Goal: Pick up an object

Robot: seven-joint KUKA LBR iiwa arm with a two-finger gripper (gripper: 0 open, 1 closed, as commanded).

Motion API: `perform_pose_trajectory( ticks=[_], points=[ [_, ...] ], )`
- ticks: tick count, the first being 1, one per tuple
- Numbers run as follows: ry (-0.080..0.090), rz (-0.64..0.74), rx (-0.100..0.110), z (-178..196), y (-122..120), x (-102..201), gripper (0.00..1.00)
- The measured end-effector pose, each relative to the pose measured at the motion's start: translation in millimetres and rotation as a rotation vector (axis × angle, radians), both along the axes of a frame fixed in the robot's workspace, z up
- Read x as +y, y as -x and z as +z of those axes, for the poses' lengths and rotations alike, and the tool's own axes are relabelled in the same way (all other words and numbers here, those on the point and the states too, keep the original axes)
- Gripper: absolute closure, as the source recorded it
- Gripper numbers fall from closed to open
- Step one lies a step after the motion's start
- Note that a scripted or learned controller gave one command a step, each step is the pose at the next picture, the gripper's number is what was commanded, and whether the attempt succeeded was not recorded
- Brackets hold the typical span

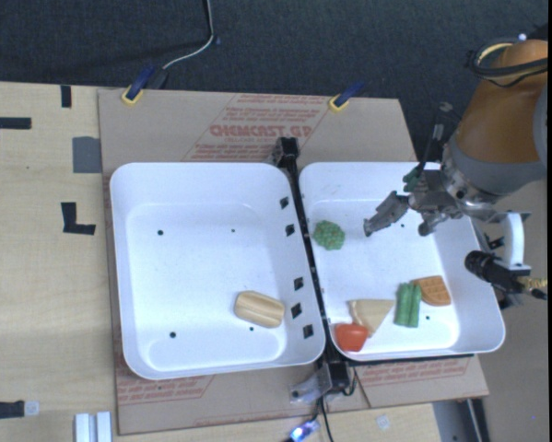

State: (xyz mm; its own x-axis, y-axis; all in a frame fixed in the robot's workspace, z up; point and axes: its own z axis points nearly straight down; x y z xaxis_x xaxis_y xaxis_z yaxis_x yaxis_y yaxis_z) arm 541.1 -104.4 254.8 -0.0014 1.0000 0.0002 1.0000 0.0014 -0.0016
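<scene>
While the grey arm with the orange band (506, 109) is being reached in from the right, its two-finger gripper (406, 221) is being held over the upper part of the right shallow white bin (478, 339). The two dark fingers are being shown spread apart, one pointing left toward the bin's middle, the other ending nearer the wrist; nothing is being seen between them, so the gripper is released and bare.

A small green broccoli-like floret (329, 236) is being seen in the right bin, near the divider, left of and slightly below the left fingertip, apart from it. Along the bin's lower part four items are being grouped: a red rounded piece (351, 337) at the lower left corner, a pale yellow wedge (372, 313) touching it just above, a green stick-shaped piece (407, 304) upright just right of the wedge, and an orange-brown flat piece (434, 290) just beside the stick.

In the left shallow white bin (128, 191) a tan bread-roll-shaped object (259, 308) is being seen lying near the lower right corner. Both bins are being borne by a brown cardboard sheet (248, 127) on the wooden bench (36, 274).
</scene>
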Motion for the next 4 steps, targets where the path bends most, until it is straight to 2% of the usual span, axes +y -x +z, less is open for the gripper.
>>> perform_pose_trajectory(
  ticks=[1, 2, 3, 4],
  points=[
    [-0.003, 0.011, -0.005, 44, -8, 104, 0.0],
    [-0.001, 0.005, 0.012, -60, 13, 164, 0.0],
    [-0.005, 0.009, -0.007, 41, 58, 220, 0.0],
    [0.002, 0.002, 0.006, -21, 59, 250, 0.0]
  ],
)
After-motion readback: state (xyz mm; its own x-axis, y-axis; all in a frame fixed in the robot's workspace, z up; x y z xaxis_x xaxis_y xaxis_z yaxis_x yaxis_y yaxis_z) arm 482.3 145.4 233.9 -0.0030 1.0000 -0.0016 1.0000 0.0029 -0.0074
